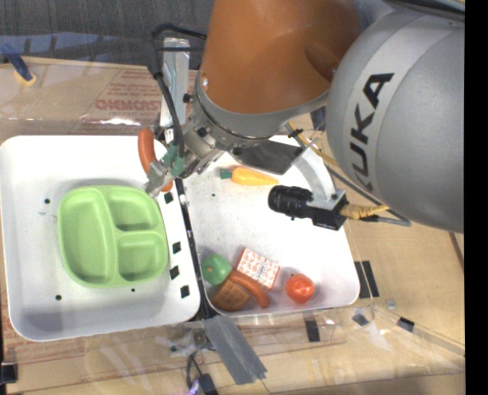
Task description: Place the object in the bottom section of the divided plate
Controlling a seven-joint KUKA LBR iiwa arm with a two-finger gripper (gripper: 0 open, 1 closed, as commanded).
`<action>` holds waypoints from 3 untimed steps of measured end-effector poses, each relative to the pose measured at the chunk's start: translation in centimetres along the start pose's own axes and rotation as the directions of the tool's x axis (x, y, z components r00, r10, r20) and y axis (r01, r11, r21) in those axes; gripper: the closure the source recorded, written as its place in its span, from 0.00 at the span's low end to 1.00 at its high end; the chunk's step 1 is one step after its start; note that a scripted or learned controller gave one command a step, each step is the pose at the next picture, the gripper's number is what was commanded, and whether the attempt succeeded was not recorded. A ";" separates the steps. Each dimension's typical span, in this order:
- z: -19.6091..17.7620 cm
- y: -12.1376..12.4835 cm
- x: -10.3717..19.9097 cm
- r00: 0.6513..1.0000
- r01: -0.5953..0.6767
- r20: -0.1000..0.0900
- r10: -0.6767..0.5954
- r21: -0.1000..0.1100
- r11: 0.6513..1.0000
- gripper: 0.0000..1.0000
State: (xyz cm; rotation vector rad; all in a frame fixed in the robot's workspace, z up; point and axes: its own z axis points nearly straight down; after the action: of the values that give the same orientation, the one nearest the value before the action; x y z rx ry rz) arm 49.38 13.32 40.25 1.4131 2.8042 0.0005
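A green divided plate (85,239) lies in the left white bin (21,220), with one long section on its left and two smaller ones on its right. My gripper (160,175) hangs over the bin's upper right corner, just above and to the right of the plate. It is shut on a red-orange sausage-shaped toy (147,150), which sticks up and to the left from between the fingers. The large grey and orange arm hides much of the right bin's upper part.
The right bin (342,253) holds an orange carrot toy (254,176), a green toy (217,267), a patterned box (257,268), a red tomato toy (300,287) and a brown-orange toy (239,293). A black cylinder (297,202) juts out below the arm.
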 end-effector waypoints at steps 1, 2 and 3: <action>-0.5 -1.4 -1.2 0.991 0.135 -0.001 -0.135 0.002 0.991 1.00; 11.7 3.0 7.3 0.997 0.076 -0.003 -0.076 0.009 0.997 1.00; 26.0 2.2 6.3 0.991 -0.136 -0.002 0.136 0.011 0.991 1.00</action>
State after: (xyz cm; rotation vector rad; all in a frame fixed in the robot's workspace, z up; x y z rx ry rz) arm 47.42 19.62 14.27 1.6050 2.7077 -0.0129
